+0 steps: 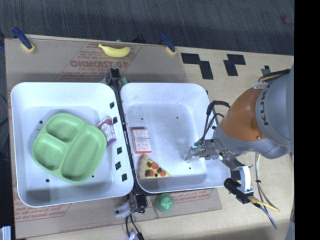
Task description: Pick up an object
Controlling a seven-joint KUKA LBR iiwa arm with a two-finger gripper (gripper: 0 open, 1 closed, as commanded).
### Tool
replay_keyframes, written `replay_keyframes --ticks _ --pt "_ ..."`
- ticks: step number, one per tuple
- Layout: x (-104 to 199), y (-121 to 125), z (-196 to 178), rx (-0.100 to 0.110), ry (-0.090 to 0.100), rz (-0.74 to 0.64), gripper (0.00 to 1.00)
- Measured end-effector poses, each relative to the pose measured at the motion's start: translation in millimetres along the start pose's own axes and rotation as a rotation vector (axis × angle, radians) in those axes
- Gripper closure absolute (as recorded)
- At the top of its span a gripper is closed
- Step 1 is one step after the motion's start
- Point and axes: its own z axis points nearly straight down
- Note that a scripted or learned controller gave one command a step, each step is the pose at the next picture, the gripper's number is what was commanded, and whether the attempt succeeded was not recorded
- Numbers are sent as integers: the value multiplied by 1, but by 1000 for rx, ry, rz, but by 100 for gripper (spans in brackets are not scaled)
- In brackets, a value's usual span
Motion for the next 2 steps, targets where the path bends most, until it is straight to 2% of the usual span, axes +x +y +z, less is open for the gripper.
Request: replay_keyframes --ticks 1,2 --pt "115 58 10 -1 0 5 100" --pt "104 1 -79 -3 0 9 100"
